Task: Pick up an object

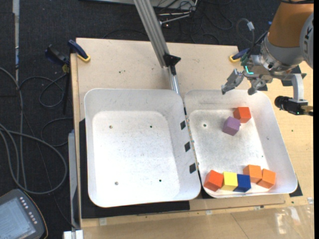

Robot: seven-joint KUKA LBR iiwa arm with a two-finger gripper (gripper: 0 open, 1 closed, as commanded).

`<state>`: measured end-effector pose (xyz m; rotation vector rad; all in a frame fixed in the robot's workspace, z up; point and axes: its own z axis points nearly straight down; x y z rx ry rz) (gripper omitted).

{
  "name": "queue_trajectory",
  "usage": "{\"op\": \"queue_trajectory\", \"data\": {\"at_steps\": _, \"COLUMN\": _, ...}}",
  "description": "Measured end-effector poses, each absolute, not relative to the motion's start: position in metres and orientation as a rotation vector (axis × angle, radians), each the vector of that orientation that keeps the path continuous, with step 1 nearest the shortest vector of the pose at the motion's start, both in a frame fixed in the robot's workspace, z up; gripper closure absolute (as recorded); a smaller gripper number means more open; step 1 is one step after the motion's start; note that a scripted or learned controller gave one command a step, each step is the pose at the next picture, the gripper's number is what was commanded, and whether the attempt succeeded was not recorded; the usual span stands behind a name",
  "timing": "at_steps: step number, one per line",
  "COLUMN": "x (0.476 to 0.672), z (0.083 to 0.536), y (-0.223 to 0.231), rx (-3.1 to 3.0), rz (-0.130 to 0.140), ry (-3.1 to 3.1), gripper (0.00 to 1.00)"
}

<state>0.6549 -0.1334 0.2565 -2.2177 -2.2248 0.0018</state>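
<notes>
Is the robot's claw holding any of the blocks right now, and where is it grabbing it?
No. The gripper hangs above the far edge of the right bin with its fingers spread and nothing between them. The orange block and purple block lie below it.

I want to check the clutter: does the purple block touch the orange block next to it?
Touching. The camera view shows the purple block meeting the orange block at one corner, no gap.

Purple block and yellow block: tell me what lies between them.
Camera view: only bare white bin floor separates the purple block from the yellow block.
</notes>
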Motion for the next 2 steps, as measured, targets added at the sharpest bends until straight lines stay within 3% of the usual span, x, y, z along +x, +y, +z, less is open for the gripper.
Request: {"op": "queue_trajectory", "data": {"at_steps": 2, "x": 0.652, "z": 0.152, "y": -0.141, "rx": -2.219, "rz": 0.007, "ry": -2.217, "gripper": 0.00}}
